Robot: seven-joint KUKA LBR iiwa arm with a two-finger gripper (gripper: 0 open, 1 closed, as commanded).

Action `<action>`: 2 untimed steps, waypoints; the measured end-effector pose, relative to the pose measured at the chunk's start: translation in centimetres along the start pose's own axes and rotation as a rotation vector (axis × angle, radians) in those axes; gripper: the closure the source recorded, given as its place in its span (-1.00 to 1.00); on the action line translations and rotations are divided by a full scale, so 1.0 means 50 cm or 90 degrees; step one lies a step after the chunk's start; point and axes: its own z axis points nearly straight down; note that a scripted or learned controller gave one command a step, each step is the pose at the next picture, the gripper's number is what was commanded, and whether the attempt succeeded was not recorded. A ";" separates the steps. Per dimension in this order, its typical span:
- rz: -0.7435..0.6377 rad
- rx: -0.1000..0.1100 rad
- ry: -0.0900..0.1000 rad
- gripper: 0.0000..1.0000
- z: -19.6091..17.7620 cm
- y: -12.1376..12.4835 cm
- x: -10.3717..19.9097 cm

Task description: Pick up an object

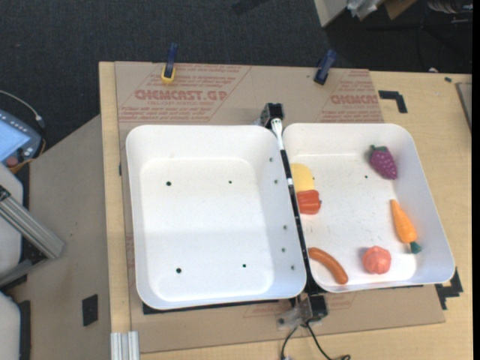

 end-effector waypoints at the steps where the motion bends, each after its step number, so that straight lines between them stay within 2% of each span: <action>1: 0.000 0.000 0.000 1.00 0.000 0.000 0.006; 2: 0.000 0.000 0.000 1.00 0.000 0.000 0.021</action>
